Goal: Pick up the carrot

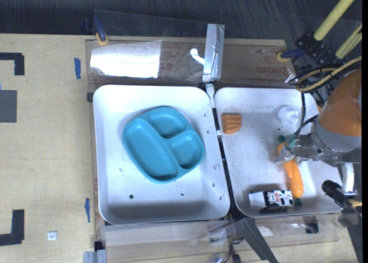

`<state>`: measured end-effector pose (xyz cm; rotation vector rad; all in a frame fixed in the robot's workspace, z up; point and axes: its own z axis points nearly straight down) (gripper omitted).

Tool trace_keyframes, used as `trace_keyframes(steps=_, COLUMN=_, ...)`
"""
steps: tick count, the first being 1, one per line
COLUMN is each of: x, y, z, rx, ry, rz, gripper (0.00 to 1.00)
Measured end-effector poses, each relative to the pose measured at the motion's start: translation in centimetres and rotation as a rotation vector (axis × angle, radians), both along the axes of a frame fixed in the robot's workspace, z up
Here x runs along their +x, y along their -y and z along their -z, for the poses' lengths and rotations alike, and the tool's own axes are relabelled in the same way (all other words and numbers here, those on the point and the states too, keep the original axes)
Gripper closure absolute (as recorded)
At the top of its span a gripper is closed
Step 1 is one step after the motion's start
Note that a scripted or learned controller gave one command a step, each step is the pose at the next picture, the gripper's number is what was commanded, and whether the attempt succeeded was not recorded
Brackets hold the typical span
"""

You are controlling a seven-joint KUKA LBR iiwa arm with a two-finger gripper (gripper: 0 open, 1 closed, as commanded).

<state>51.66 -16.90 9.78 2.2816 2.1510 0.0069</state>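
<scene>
The blue divided plate sits centre-left. Lower right, the carrot lies lengthwise below the gripper; jaw state I cannot tell. Best centre over the carrot's middle, across its width, clear of the black-and-white carton.

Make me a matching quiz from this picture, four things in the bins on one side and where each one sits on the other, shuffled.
Things:
1. blue divided plate
2. carrot
3. orange waffle piece
4. black and white carton

Places:
A. right bin, near front edge
B. left bin, middle
C. right bin, by the divider at the back
D. right bin, just below the gripper

Pairs: 1-B, 2-D, 3-C, 4-A
</scene>
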Motion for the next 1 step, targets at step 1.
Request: trace_keyframes(steps=1, x=4.83, y=-11.75, z=-8.85, rx=0.002, ry=-0.002, rz=-0.21, gripper=1.0)
